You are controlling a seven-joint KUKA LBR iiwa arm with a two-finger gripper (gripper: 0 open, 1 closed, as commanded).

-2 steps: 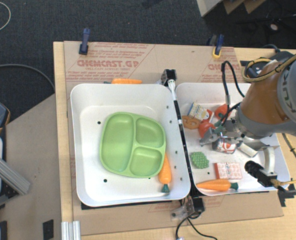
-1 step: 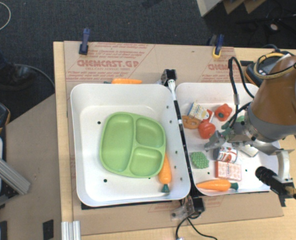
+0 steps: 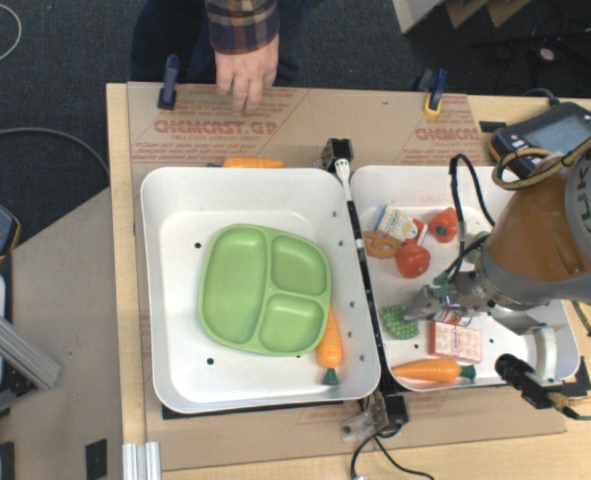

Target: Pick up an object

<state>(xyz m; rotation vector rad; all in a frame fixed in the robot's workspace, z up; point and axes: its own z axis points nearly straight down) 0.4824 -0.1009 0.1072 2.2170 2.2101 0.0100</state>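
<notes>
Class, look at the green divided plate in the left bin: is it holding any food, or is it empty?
Empty. All three compartments of the green plate show bare green; the carrot lies beside its rim on the left bin's floor.

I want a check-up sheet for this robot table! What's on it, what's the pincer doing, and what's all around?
Surface: cardboard-covered bench bearing a left white bin and a right white bin.
Job's things: right bin holds a tomato, a carrot, a green toy, a red-and-white pack, more small toy foods.
Clutter: green divided plate and a second carrot in the left bin.
Grippers: pincer low over the right bin; grip hidden.
Cables: black cable looping at the arm.
Surroundings: a person's hand on the far edge; blue clamp.
</notes>
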